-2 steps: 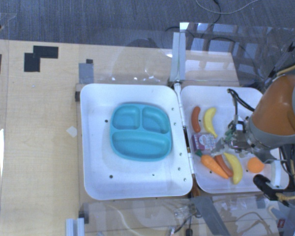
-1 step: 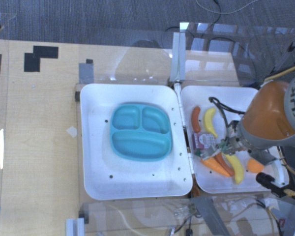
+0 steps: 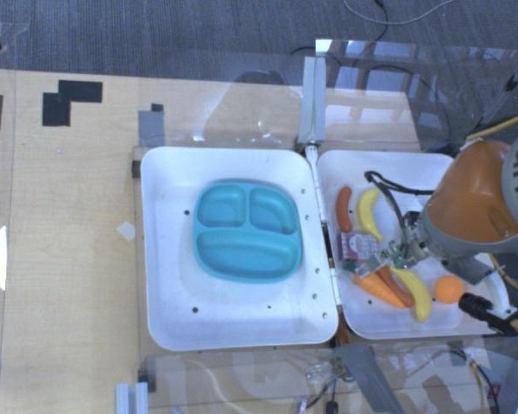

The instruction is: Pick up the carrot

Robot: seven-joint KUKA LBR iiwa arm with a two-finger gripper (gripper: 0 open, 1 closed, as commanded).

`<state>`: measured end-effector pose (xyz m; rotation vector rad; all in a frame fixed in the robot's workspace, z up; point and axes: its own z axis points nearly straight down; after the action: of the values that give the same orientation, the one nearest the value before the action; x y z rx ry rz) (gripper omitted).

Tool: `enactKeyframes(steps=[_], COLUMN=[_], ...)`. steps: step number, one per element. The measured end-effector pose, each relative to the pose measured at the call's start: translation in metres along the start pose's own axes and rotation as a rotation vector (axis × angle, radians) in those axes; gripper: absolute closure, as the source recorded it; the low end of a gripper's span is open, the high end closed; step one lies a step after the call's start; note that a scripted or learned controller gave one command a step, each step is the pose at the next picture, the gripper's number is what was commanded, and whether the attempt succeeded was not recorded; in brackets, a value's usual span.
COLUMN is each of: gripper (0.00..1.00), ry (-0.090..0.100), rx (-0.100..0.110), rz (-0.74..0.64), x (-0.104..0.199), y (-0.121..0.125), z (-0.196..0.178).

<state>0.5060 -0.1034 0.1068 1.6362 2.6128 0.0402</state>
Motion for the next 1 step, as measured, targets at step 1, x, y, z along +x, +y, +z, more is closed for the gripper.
enactKeyframes(steps=[1], gripper=[0.00], ry=[-0.002], rx=[0.002], rz=[-0.055], x=[-0.0038], y=[-0.0024], z=[0.0012])
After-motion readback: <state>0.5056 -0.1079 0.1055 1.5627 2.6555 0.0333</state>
